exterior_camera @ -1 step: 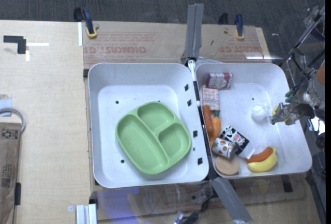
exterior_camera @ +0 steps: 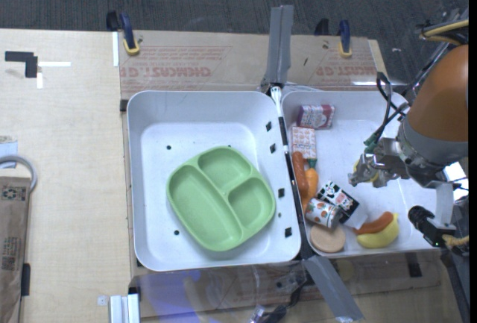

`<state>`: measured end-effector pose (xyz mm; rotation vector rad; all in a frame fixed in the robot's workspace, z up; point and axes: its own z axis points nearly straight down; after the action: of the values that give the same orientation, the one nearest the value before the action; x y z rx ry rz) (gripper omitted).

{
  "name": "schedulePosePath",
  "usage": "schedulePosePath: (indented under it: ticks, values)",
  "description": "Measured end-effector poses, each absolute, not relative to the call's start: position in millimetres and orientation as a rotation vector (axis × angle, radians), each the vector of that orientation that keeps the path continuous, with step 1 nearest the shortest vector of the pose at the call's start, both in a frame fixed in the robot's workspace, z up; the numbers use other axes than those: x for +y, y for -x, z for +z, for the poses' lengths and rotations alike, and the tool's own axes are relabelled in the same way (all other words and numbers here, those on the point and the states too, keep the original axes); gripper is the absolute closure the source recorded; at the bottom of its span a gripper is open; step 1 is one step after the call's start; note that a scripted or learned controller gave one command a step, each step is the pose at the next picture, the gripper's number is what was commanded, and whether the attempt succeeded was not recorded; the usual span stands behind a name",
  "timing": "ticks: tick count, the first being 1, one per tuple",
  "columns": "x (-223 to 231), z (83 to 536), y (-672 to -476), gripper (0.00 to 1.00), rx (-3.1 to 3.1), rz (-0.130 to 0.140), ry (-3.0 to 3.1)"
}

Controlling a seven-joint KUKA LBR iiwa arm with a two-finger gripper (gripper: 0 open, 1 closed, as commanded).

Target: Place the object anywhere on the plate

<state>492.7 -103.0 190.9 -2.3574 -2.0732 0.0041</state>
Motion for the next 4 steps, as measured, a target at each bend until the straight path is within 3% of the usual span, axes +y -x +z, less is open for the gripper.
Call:
schedulePosePath:
  ticks: [1, 2, 3, 4]
  values:
    - [-36.9, 190.3, -557.6, 1.0, -2.019, 0.006, 2.405]
    - [26.0, 190.6, -545.0, 1.0, -2.158, 0.007, 2.279]
    - [22.4, 190.6, -550.4, 1.0, -2.077, 0.006, 2.356]
    - [49.4, 210.1, -548.7, 1.0, -2.475, 0.005, 1.933]
